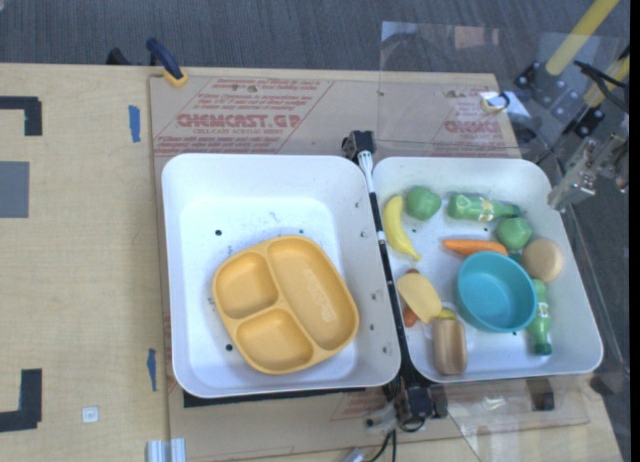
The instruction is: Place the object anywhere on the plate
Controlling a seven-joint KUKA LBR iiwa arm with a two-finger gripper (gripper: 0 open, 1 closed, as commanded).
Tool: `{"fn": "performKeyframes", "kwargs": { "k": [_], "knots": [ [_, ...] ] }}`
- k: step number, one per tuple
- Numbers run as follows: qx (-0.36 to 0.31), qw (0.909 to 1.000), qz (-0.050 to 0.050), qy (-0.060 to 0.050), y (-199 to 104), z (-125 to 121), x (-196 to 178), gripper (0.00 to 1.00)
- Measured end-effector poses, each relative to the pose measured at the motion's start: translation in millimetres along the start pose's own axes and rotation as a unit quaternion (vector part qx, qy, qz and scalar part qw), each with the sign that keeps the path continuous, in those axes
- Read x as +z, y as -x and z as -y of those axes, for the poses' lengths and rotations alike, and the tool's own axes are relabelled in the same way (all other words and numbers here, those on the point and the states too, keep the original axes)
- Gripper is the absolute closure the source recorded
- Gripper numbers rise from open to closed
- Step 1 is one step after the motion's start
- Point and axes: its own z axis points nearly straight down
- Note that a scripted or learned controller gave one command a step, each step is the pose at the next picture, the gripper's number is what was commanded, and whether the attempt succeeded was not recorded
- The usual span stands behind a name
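Nearest to us sits the yellow plate (285,305), down in the front part of the left bin (190,250). It has three little rooms, and we see nothing in any of them. So the job is not done yet, and we think it has hardly begun. The task does not say which toy must go on the plate, so we cannot tell which one it is. All the toys lie in the right bin (580,340), just beside the left one. The closest to the plate are a banana (398,227), a yellow piece (420,296) and a brown bread roll (449,343). A bit farther off we see a green ball (422,202), a carrot (474,246) and a blue bowl (495,292). A tan round toy (543,259) lies near the far wall. The gripper (578,182) hangs by the back right corner of the right bin, well apart from the plate. It looks small and blurry, so we cannot tell if it is open or shut, and we see no toy in it. What is left, we think, is to grab one toy, carry it over the wall between the bins, and set it on the plate.
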Motion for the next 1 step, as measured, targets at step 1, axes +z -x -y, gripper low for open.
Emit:
{"fn": "performKeyframes", "kwargs": {
  "k": [1],
  "knots": [
    [-0.184, 0.9829, 0.011, 0.0, 15.6, -2.4, -128.9, 1.0]
  ]
}}
